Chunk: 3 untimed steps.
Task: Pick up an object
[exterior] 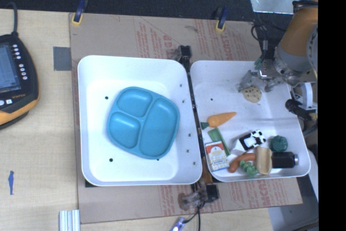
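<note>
My gripper (256, 83) hangs low over the back of the right bin (281, 111), its fingers spread open. A round tan cookie (252, 95) lies on the bin floor just in front of the fingertips, apart from them, and nothing sits between the fingers. Toward the bin's front lie an orange carrot (222, 118), a green stick (215, 135), a small printed box (216, 154), a black-and-white toy (252, 140), a dark green ball (279, 143), a black cylinder (284, 159), a tan bread piece (263, 160) and a sausage (241, 162).
The left bin (97, 89) holds a blue divided plate (143, 122). A teach pendant (13, 76) lies on the bench at far left. Clamps (219, 18) pin the cardboard at the back. The arm's grey and orange wrist (300, 35) rises at the right edge.
</note>
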Available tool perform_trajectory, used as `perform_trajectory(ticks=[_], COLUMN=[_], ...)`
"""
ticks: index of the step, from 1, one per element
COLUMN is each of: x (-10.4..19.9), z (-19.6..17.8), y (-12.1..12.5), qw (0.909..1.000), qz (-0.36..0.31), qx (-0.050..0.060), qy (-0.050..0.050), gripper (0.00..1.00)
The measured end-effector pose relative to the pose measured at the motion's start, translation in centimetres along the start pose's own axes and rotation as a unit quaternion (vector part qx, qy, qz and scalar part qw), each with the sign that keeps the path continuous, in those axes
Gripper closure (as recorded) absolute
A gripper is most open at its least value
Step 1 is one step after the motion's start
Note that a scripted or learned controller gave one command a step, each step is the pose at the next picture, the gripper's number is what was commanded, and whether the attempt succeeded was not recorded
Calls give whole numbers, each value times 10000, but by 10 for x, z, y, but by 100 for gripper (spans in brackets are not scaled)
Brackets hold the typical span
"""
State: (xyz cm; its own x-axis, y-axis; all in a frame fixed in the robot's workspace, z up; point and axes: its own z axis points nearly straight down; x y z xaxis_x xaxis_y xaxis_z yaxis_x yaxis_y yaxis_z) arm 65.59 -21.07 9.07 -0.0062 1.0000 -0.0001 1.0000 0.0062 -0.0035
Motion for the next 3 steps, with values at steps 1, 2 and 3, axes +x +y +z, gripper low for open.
perform_trajectory(ticks=[1,2,3], x=[-1,-1,-2], z=[-48,-1,-14], y=[-75,-10,-8], qw=[10000,10000,10000], qz=[10,15,-1], qx=[-6,-2,-25], qy=[-5,3,-8], gripper=[0,0,100])
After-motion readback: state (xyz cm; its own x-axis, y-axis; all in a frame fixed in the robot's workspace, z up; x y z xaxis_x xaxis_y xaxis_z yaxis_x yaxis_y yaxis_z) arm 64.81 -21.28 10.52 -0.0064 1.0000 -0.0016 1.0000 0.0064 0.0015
